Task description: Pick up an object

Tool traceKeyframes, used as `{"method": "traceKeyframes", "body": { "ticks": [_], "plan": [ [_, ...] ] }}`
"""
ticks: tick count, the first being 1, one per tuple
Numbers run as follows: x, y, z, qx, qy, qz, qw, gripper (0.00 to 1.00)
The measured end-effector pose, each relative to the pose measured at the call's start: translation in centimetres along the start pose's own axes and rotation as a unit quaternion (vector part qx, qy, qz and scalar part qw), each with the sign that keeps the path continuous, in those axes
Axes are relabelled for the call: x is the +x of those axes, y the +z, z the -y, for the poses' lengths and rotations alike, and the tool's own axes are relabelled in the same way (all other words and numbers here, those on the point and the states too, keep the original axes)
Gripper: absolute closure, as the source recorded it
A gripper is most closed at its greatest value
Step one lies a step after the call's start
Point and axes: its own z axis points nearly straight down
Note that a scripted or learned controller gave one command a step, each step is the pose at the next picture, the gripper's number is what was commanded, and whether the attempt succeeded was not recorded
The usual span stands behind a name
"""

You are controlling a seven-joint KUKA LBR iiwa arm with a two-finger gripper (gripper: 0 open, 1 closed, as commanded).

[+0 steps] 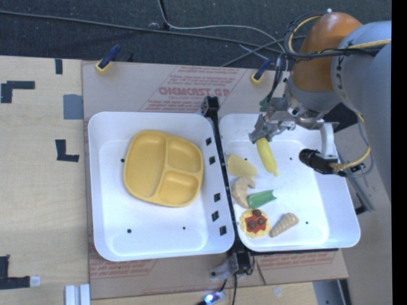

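Jaws (pixel 266 135) look clamped on the top end of the yellow corn cob (pixel 268 157) — it hangs tilted over the right bin (pixel 331 218), just beside the pale yellow slice (pixel 241 166).

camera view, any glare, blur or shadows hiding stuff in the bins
Camera view: lighting is even and soft, with no strong glare on the white bins; the yellow divided plate has mild sheen; the gripper casts a faint shadow; small food items look slightly soft; the arm at right is blurrier.
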Motion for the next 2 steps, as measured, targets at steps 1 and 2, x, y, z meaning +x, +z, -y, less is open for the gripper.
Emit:
{"method": "traceKeyframes", "body": {
  "ticks": [1, 2],
  "plan": [
    [5.5, 0.1, 0.9, 0.001, 0.000, 0.000, 1.0000, 1.00],
    [10.9, 0.6, 1.2, 0.001, 0.000, 0.000, 1.0000, 1.00]
  ]
}}
